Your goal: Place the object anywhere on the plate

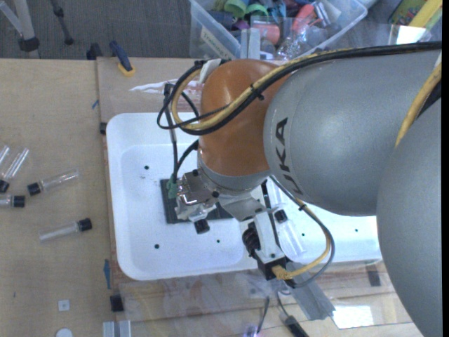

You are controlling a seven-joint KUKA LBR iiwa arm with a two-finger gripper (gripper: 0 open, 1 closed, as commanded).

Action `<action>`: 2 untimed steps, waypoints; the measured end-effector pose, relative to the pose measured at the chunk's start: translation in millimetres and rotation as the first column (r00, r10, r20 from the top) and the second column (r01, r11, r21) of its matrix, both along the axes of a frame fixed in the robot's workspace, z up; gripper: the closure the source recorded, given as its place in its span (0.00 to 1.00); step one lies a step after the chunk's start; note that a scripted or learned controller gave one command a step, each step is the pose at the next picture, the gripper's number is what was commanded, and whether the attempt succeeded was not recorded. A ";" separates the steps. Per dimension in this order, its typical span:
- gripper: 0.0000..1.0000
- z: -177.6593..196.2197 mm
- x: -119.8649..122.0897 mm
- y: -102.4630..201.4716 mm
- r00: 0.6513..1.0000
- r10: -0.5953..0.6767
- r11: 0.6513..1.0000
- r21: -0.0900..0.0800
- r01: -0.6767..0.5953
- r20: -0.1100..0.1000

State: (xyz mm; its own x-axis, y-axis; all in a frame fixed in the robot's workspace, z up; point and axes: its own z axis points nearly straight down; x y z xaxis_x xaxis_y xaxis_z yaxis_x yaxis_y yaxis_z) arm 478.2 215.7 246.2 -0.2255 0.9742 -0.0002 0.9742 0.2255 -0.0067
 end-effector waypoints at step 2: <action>1.00 65.0 0.5 9.8 0.701 -0.713 0.701 -0.002 0.713 0.006</action>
